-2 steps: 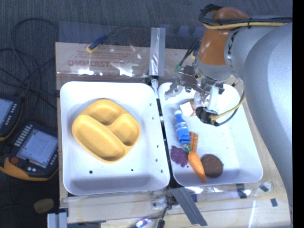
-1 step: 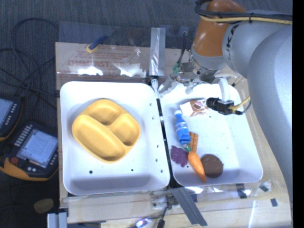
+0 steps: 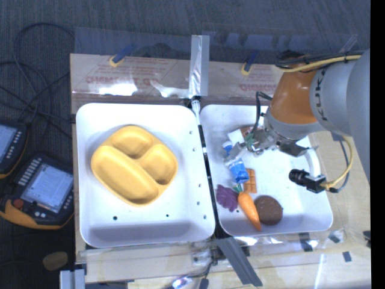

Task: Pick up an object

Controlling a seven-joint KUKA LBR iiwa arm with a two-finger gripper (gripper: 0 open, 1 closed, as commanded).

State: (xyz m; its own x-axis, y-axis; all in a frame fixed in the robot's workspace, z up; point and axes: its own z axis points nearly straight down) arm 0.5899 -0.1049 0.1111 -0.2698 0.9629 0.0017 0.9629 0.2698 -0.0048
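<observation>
Dark ribbed carpet surrounds a bench (image 3: pixel 138 77) faced with clear film over faint red lettering too blurred to read. On it sit two shallow white bins. At 9 o'clock, the left bin (image 3: pixel 96 227) holds a glossy yellow plastic bread loaf (image 3: pixel 133 163) of three rounded lobes. From 3 o'clock the grey arm (image 3: pixel 337 95) — part of its KUKA lettering visible beside the orange band — reaches into the right bin (image 3: pixel 301 218). Its gripper (image 3: pixel 255 142) hangs low at the bin's upper middle; whether it is clenched cannot be told. Toward 6 o'clock lie a brown ball (image 3: pixel 269 210), an orange carrot (image 3: pixel 248 208), a purple grape cluster (image 3: pixel 227 196) and a blue-and-white packet (image 3: pixel 237 168).
</observation>
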